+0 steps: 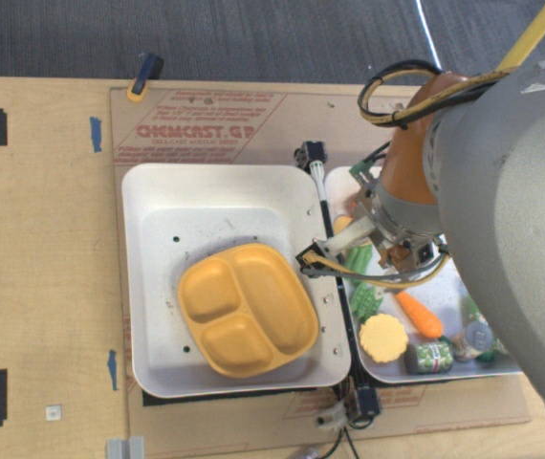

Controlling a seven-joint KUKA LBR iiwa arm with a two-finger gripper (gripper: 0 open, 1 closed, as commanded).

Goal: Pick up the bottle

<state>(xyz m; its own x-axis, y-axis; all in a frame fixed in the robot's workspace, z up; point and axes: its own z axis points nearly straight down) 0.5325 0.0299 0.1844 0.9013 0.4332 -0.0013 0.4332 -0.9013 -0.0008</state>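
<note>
The gripper (399, 252) is hanging over the far left part of the right bin (445, 375), just beside the wall it shares with the left bin (141, 256). The wrist and its cables are covering it from above, so whether it is apart or together I cannot tell; nothing is showing in its grasp.

The bottle (477, 337), as I am judging it, is the pale clear thing with a bluish patch lying at the near right of the right bin, half tucked under the arm's grey body. It is sitting to the right of the gripper and nearer the camera, with the carrot (418, 315) lying between them. Too little of it is showing to give its long axis. Just left of it a green-labelled can (432, 356) is lying on its side, long axis running left to right; it could be taken for the target. The coming move is likely calling for a shift right and near, past the carrot, before any descent.

A yellow disc (384, 338) is resting left of the can. A yellow tray (249, 309) is sitting in the left bin.

On writing, the brown sheet (196, 113) under the bins is carrying red print that seems to read "CHEMCAST GP". The can's label is too small to read.
</note>
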